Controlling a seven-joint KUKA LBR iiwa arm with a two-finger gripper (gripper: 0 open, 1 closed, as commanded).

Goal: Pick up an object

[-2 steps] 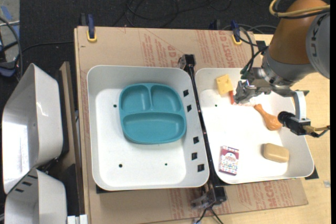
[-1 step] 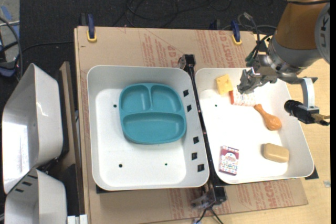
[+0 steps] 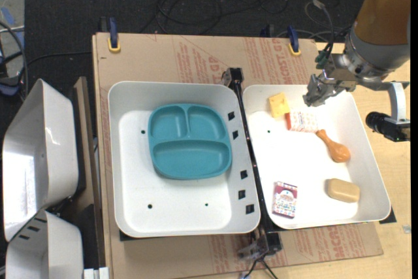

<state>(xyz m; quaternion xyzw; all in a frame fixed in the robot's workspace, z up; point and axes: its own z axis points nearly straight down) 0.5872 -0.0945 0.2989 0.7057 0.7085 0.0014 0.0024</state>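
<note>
Gripper [image 3: 316, 96] hung over right bin [image 3: 366, 134], far edge; finger state cannot be told, nothing seen held. Nearest targets: yellow block [image 3: 279, 104], white packet [image 3: 302, 121] just beside. Descent to be centred on one item only; bin wall to be cleared.

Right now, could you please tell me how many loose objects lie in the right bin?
5: a yellow block at the far left, a white packet beside it, an orange drumstick mid-bin, a tan block and a small card box nearest the camera.
</note>
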